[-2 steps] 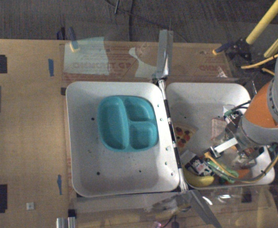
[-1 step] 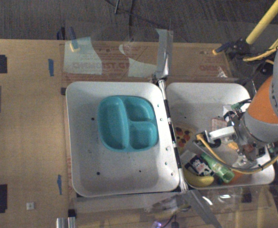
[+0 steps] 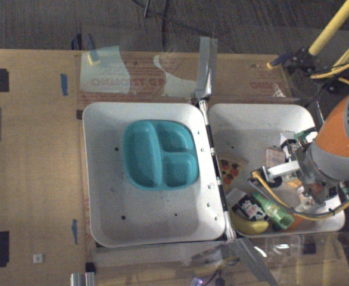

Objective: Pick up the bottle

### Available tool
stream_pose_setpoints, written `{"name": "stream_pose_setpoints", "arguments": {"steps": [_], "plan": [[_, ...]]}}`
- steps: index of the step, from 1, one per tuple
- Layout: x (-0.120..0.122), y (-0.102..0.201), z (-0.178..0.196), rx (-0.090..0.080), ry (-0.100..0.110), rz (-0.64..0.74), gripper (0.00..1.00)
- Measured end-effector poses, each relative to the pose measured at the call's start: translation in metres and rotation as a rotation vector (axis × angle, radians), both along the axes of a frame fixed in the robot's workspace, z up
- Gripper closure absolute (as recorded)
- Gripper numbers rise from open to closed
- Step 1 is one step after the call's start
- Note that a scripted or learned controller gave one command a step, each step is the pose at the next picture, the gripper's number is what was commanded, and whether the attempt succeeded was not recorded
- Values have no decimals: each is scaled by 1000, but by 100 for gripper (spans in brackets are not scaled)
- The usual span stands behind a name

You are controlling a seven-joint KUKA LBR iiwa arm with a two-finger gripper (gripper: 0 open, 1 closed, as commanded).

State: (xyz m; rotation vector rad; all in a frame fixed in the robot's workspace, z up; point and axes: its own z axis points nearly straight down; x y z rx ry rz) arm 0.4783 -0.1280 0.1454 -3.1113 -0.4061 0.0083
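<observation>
In the right bin point(image 3: 246, 121), the green bottle point(image 3: 273, 210) lay tilted near the front wall, beside a banana point(image 3: 249, 224). The gripper point(image 3: 310, 196) hung just right of it; its fingers' state could not be told.

One fixed camera looked down from above the table point(image 3: 31, 159) at a slant, far enough back to take in both white bins: the left bin point(image 3: 103, 219) and the right bin point(image 3: 246, 118) side by side.
</observation>
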Motion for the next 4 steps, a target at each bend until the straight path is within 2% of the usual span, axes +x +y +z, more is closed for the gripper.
{"name": "stream_pose_setpoints", "arguments": {"steps": [1, 2, 3, 4], "plan": [[0, 4, -19, 0, 1, -55, 0], [6, -3, -35, -2, -16, -19, 0], [1, 29, 63, -2, -2, -56, 0], [7, 40, 57, -2, -1, -57, 0]]}}
